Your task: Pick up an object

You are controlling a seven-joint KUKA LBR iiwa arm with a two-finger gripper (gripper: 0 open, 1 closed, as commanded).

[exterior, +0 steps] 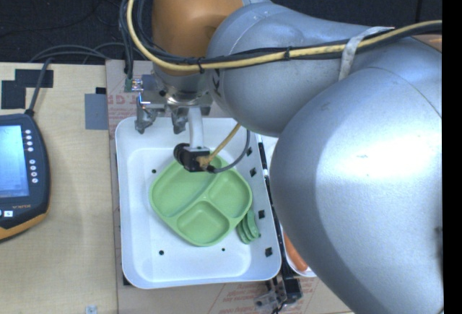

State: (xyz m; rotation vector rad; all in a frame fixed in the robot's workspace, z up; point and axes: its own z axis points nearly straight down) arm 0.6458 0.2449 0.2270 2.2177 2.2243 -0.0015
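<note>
Hangs low over the upper rim of the green plate [206, 201], tilted in the left bin [137, 247], probably because that raised edge offers a pinch. Cannot tell jaws' state, hidden under the wrist.

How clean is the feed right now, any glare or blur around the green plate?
Camera view: even light, the green plate sharp in the white bin; soft highlights on the arm, which looms large and covers the view's right half; the claw above the plate is cluttered, hard to read.
</note>
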